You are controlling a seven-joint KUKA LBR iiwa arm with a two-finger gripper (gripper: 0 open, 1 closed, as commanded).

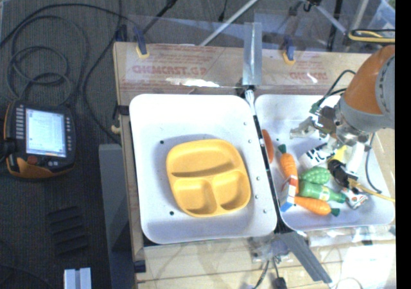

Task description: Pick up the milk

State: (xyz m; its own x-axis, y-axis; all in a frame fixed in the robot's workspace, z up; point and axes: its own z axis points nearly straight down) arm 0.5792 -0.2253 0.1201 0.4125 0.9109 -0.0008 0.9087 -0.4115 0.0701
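Nearest, at the right bin's [385, 217] front edge, lies an orange carrot [313, 205], a green toy [314, 180] just behind it and a second carrot [288, 164] toward the bin's left wall. The milk [319, 154], a small white carton with dark markings, sits mid-bin, close under the jaws [335, 153]. Whether they are wide or narrow, I cannot tell. The grey arm [376, 92] with its orange band reaches in from the desk's right edge, bent down over the bin. The left bin [148, 121] holds a yellow sectioned tray [207, 175].
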